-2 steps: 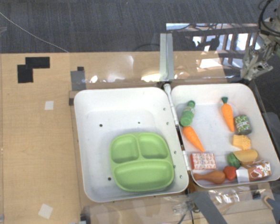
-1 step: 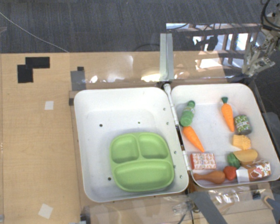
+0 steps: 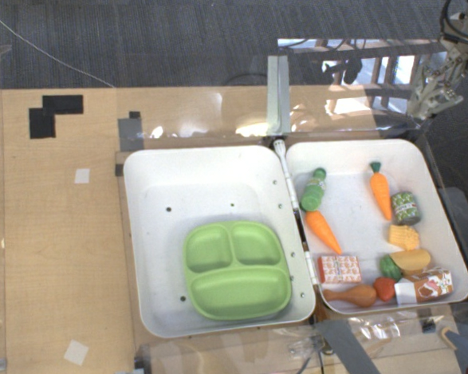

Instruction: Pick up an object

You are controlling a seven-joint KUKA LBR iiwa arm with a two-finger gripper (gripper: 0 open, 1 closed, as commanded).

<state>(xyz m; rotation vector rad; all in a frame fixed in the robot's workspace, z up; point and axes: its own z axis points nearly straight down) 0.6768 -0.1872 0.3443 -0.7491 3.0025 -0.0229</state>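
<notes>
Worktop [image 3: 63,258]: light wood surface, seen from above at a slant. Black square and stepped marks near its far left corner; small pale patches further down the left side.

Directly on the worktop, two shallow white bins side by side, inner rims touching along a central seam.
- Left bin [image 3: 151,196]: holds a green compartment tray [image 3: 236,268], placed toward the near right part of the bin.
- Right bin [image 3: 346,194]: holds assorted toy food.

Grey metal bracket [image 3: 279,95] upright at the far end of the seam. Grey tape strips at the near bin edges.
</notes>
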